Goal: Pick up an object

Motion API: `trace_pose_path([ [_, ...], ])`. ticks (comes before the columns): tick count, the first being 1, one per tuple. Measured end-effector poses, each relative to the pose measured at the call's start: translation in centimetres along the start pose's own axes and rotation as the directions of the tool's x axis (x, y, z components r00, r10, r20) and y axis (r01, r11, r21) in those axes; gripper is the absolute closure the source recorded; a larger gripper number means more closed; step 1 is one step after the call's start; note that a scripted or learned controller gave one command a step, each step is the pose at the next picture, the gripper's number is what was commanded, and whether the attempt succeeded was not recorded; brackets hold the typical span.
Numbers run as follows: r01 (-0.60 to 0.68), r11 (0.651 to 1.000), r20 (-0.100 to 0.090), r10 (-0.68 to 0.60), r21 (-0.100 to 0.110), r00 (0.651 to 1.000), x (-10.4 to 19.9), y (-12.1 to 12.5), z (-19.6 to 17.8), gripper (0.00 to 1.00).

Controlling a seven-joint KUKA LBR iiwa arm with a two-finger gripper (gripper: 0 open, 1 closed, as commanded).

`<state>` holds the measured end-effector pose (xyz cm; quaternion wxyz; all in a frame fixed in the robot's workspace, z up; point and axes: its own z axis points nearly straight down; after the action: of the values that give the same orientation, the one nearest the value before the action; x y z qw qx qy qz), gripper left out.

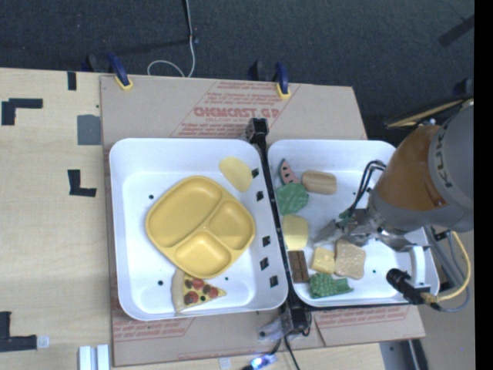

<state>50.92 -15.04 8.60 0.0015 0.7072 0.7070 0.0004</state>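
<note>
arm: the arm (420,179) is reaching in from the right and hanging low over the right bin (377,151), orange band above the wrist.
gripper: the gripper (348,228) is sitting just above the toast slice (350,260); opening is hidden in the wrist clutter, so I cannot tell its state, and nothing is showing as held.
nearest targets: the toast slice and the cheese wedge (323,261) are lying touching each other right under the tool, with the green leaf (330,286) just below them and the chocolate bar (299,264) beside the wedge.
rest of right bin: the yellow block (294,231), the lettuce piece (292,198), the watermelon slice (286,171) and the bread roll (319,182) are crowding the divider side.
left bin: the left bin (123,206) is holding the yellow tray (200,226), the pizza slice (194,290) and the lemon (236,173) (well apart from the tool).
risk: toast and wedge are packed tight, so a descent is likely landing on the seam and pushing both aside, or pinching two at once.
risk 2: flat pieces are giving little edge to grab; slipping out looks likely.
</note>
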Motion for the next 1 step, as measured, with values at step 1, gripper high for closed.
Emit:
trace_pose_path([
  [1,0.003,1.000,0.000,-0.003,0.000,1.000,-0.69,7.04,0.07,0.00],
])
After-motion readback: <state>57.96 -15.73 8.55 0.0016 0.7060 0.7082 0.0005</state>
